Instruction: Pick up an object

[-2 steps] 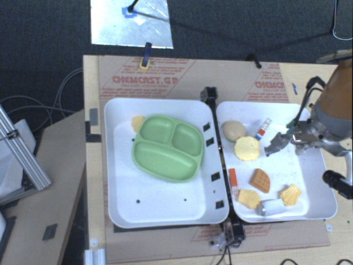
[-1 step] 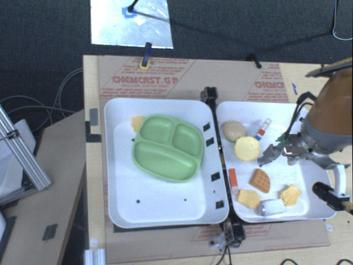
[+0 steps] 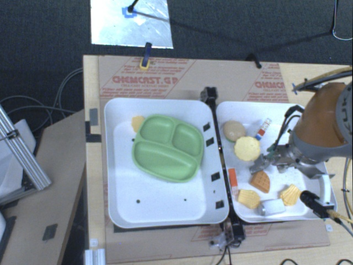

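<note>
Whether my gripper [image 3: 268, 160] is holding anything I cannot tell, and crowding by the yellow ball [image 3: 247, 148] and orange wedge [image 3: 260, 181] could spoil my pick.

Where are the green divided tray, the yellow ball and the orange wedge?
green divided tray [image 3: 167, 147], camera view, its long lower compartment.
yellow ball [image 3: 247, 148], camera view, top centre.
orange wedge [image 3: 260, 181], camera view, middle of its face.

Divided tray [image 3: 167, 148] in left bin [image 3: 124, 203]
</note>
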Robot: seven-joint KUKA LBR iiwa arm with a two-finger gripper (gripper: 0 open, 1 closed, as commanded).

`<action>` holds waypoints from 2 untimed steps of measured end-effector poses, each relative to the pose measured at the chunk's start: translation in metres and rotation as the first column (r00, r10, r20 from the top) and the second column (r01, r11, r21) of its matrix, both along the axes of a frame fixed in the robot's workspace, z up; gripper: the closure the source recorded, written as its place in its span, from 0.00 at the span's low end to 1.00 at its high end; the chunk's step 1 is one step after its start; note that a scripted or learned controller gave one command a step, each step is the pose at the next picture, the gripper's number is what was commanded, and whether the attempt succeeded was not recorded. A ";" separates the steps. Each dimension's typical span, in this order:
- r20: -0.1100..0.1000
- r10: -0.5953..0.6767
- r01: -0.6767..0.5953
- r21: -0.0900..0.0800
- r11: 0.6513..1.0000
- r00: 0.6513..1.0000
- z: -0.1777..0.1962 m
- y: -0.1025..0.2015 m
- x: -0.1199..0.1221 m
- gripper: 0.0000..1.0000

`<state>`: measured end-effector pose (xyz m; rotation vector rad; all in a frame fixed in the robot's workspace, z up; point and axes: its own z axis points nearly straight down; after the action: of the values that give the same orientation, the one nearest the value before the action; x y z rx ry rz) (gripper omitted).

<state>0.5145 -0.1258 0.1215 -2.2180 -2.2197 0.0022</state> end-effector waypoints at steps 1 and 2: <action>0.001 0.000 0.000 0.000 1.000 1.000 -0.039 0.001 0.000 0.00; 0.007 0.000 0.000 -0.002 1.000 1.000 -0.027 0.000 0.002 1.00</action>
<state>0.5160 -0.1258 0.0950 -2.2223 -2.2245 -0.0038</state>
